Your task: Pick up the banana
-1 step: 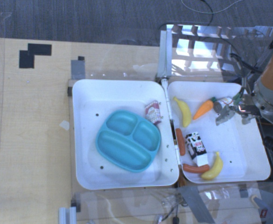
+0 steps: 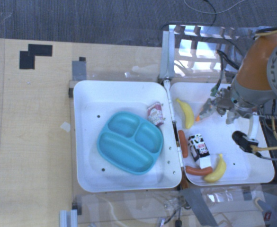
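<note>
— Camera view first: where did the gripper [image 2: 209, 107] sit against the fruit?

— It hung over the upper middle of the right bin [image 2: 263, 174]. One banana [image 2: 186, 112] lay just left of it, along that bin's left wall, apart from it and not between the fingers. A second banana [image 2: 216, 169] lay near the front edge, well below the gripper.

— Open or clenched?

— I could not tell; the tip was small and dark against the arm's shadow.

— What else was hard to read?

— The arm [image 2: 263, 70] was cut off at the right edge. A small black-and-white carton [image 2: 200, 150] lay between two reddish sausages [image 2: 183, 143], touching the lower banana's side; its print was too small to read. In the left bin [image 2: 84, 141] a red-and-white packet [image 2: 156, 114] rested by the blue divided plate [image 2: 130, 142], its lettering blurred as well.
</note>
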Tool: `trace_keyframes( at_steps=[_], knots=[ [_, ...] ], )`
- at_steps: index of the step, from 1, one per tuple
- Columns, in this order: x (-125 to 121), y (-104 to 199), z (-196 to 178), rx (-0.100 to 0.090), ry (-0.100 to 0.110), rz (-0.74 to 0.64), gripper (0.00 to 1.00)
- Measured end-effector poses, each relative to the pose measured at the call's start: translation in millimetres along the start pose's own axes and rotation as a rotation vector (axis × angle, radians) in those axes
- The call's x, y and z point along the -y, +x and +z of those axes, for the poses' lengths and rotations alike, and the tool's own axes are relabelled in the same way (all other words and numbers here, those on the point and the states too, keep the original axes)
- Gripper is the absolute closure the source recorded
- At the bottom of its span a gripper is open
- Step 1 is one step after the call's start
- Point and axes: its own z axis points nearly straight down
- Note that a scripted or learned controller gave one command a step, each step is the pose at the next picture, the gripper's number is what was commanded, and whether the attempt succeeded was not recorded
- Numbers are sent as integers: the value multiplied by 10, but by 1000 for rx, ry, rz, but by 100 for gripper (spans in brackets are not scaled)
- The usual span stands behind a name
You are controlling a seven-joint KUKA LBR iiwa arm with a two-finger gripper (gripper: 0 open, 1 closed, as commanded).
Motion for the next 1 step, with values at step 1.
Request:
trace_keyframes(
  at_steps=[1],
  knots=[
    [506,-231,613,-5,-34,-49,0]
  ],
)
